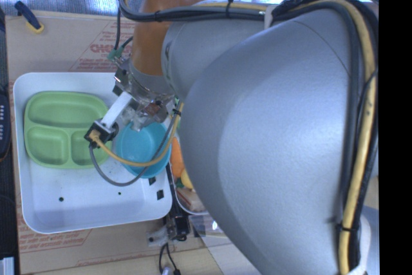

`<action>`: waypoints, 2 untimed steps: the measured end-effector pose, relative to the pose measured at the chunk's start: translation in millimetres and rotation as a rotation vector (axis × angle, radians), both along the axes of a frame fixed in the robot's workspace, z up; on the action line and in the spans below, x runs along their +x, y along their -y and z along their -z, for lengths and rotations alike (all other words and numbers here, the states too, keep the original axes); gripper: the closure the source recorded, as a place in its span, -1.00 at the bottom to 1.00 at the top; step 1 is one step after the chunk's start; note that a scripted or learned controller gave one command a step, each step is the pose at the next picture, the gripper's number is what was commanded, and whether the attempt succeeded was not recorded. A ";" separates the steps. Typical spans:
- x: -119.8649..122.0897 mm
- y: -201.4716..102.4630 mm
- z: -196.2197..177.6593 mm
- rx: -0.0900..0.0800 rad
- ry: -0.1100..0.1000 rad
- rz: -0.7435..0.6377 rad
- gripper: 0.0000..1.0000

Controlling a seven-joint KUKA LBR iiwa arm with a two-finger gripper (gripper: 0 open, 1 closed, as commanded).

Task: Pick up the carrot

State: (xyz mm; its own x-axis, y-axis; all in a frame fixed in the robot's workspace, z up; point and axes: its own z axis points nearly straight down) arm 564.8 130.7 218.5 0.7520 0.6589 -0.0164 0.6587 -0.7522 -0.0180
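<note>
White bin [38, 203] holds one green tray [58, 125], one blue bowl [143, 148].

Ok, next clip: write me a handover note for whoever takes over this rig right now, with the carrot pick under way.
Gripper: low over the left bin, above the blue bowl; the arm's bulk blocks the view, so its state cannot be judged.
Carrot: an orange piece at the bin divider, right of the bowl, mostly hidden by the arm; probably the target.
Green divided plate: in the left bin, left of the bowl.
Done: no pickup visible.
Left: confirm the carrot, grasp it, lift.
</note>
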 end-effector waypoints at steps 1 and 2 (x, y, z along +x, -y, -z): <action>-11.6 101.4 -87.8 -0.002 0.017 -0.147 1.00; 12.0 47.9 -26.9 -0.005 0.004 0.181 1.00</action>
